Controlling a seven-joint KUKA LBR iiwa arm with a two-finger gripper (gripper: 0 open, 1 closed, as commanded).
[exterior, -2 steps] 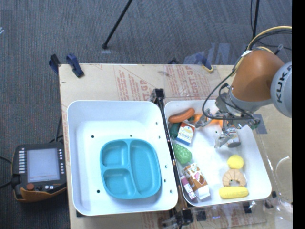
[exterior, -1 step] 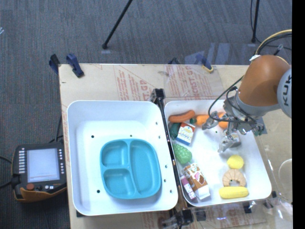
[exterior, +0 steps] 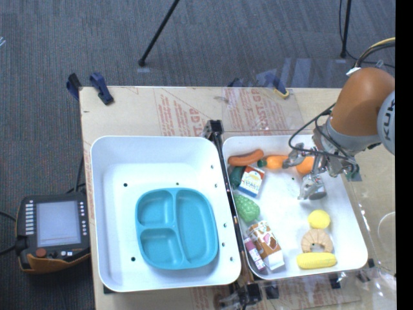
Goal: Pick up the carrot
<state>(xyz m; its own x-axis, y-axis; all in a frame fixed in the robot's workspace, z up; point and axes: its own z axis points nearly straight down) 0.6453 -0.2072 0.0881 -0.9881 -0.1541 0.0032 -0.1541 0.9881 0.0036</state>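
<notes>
1. Cardboard-covered tabletop (exterior: 187,108) on grey carpet – two white bins.
2. One blue plate (exterior: 176,228) in the left bin (exterior: 106,173).
3. One carrot (exterior: 292,163) in the right bin (exterior: 352,221), touching the pincer (exterior: 312,187) – whether it grips, cannot tell.

a robotics lab; grey carpet around a bench (exterior: 193,105); tripod legs (exterior: 161,24) behind the bench; clamps (exterior: 100,88) on its edge; teach pendant (exterior: 55,228) left of it

Pincer (exterior: 312,187) lowered, apparently open.
</notes>
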